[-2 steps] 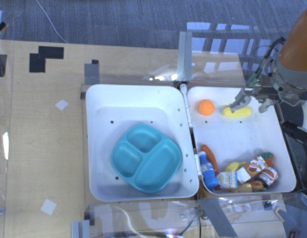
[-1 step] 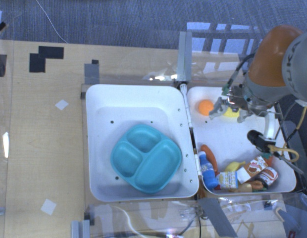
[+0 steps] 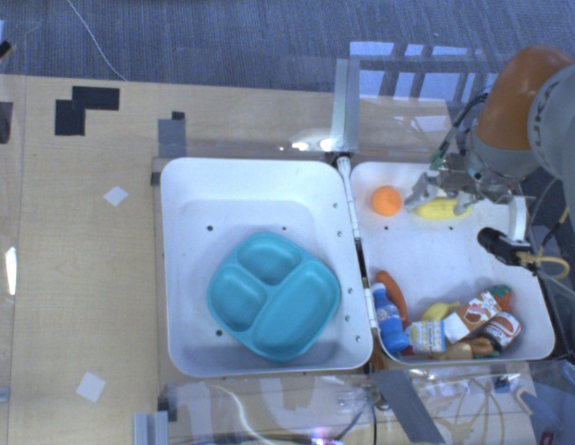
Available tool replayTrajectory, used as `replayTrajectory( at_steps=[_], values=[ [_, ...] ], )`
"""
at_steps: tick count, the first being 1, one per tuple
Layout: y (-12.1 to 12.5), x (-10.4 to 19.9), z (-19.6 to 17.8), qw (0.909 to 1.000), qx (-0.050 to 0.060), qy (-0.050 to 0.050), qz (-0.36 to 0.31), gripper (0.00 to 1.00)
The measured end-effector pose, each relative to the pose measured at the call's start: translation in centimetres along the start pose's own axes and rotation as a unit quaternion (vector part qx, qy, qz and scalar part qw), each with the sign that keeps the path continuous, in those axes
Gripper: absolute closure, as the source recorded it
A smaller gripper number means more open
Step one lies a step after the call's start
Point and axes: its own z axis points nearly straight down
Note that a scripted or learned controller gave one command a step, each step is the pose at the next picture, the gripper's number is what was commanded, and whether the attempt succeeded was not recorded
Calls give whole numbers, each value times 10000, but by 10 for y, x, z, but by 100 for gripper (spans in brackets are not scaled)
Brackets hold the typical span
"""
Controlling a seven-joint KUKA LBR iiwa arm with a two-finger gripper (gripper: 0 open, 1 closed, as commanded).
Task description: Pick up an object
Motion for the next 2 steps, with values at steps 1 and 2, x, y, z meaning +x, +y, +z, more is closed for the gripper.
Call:
replayTrajectory(
  at_steps=[1, 2],
  values=[
    [2, -17, 50, 9997, -23, -1, -249, 0],
    [34, -61, 51, 9992, 9, 3, -390, 0]
  ],
)
